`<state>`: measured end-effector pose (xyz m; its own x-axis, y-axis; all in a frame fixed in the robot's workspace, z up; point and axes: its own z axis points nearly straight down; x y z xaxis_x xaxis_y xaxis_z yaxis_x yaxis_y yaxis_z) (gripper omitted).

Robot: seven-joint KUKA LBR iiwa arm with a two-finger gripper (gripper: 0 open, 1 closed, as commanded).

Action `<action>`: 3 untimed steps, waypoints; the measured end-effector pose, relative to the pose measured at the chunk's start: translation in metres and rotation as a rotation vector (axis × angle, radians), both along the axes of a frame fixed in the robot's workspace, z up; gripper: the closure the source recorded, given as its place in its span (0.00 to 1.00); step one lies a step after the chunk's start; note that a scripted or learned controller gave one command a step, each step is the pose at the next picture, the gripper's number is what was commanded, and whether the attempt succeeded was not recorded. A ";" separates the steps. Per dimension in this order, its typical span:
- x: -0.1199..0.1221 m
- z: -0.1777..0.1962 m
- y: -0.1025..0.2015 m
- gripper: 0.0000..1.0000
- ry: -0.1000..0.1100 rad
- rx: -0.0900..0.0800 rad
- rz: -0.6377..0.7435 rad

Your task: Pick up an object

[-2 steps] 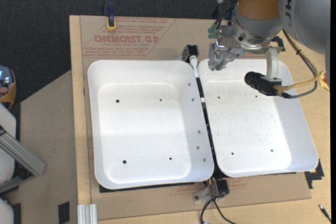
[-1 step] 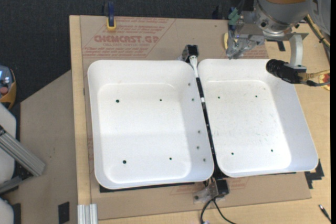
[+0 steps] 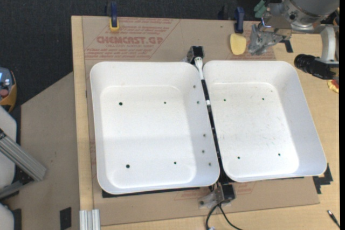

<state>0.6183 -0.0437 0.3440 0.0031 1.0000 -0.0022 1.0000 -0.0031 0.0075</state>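
A: What lies closest to the camera?

B: The near edge of the counter [image 3: 161, 207], a cardboard-covered board, with a cable and small connector [image 3: 223, 194] at the front between two shallow white bins. The left bin [image 3: 99, 132] and the right bin [image 3: 312, 140] sit side by side, rims touching along a dark strip. Only a few small dark dots mark each floor; the right one also looks faintly scuffed.

A: And the thing to be picked up?

B: Farther back, beyond the right bin's far rim, a small pale yellow object [image 3: 237, 43] rests on the cardboard, outside both bins. Its exact kind is too small to tell.

A: Where is the arm?

B: At the far right. Its tool [image 3: 260, 42] hangs just beside the yellow object, to that object's right, low over the cardboard. Whether the tool is apart or together I cannot tell; the metal parts blur together, and nothing is visibly clamped in it.

A: So how far along is the task?

B: By my judgement, nothing is lifted yet. The object lies on the cardboard; grasping and raising remain.
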 end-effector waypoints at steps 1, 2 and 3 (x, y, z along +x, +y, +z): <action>0.027 -0.066 0.027 1.00 0.014 0.003 0.006; -0.009 0.089 0.087 1.00 -0.012 0.006 0.012; 0.048 -0.047 0.099 1.00 0.021 0.002 0.005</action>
